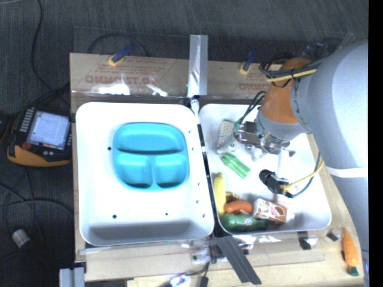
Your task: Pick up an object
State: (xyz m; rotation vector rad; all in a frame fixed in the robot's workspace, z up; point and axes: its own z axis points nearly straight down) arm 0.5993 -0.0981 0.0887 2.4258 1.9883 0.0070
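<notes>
The right bin [317, 178] holds a light green block [235, 165], a grey ridged piece [225, 131], a yellow banana [219, 190], an orange carrot [238, 207], a dark green cucumber [245, 222] and a small printed carton [272, 211]. My gripper [250, 143] is low in the upper middle of this bin, just right of the grey piece and above the green block. Its tips are hidden against the white floor and the wrist hardware.
In the left bin [96, 214] lies a blue three-compartment tray [149, 154]. A raised divider [204, 160] separates the bins. The grey arm [341, 112] covers the right bin's upper right. A black cable end [270, 178] dangles near the carton. Another carrot [350, 251] lies outside at lower right.
</notes>
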